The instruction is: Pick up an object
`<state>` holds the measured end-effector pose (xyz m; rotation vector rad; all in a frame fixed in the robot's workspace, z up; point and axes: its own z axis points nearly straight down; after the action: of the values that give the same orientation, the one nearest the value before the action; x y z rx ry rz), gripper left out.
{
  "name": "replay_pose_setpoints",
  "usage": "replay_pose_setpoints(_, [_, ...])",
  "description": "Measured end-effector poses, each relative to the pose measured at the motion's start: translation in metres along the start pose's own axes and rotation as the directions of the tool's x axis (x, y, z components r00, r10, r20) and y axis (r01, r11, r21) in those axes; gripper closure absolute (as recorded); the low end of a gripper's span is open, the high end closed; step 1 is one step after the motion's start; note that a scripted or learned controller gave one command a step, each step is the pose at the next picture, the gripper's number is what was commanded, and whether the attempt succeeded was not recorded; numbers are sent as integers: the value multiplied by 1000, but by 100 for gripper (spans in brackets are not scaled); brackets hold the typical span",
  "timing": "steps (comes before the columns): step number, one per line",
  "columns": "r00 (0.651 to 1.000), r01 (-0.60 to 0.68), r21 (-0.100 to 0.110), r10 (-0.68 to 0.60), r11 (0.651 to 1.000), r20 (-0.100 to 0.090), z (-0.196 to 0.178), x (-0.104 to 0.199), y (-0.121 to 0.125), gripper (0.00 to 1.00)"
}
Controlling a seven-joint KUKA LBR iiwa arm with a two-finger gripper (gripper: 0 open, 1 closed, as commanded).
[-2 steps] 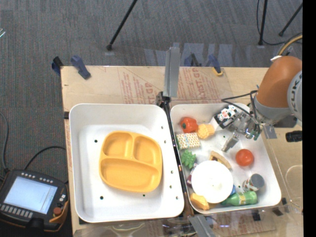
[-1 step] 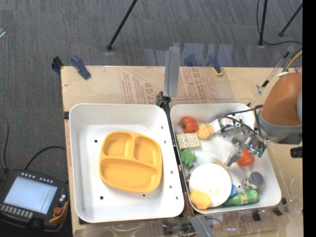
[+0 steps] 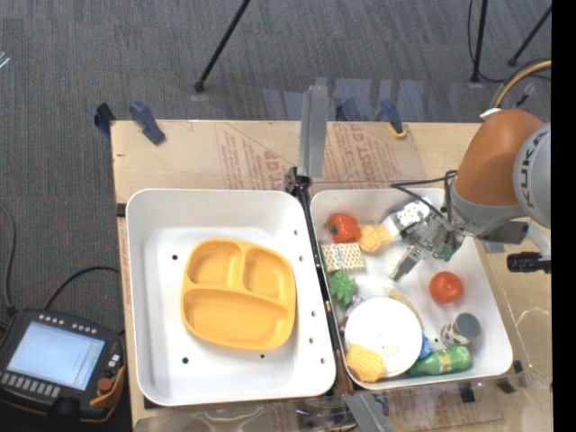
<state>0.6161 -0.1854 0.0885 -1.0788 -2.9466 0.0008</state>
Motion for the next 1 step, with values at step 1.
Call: replay_pose_setpoints(1, [1000,-7,-2,7,1000,4,1,22,-56,0])
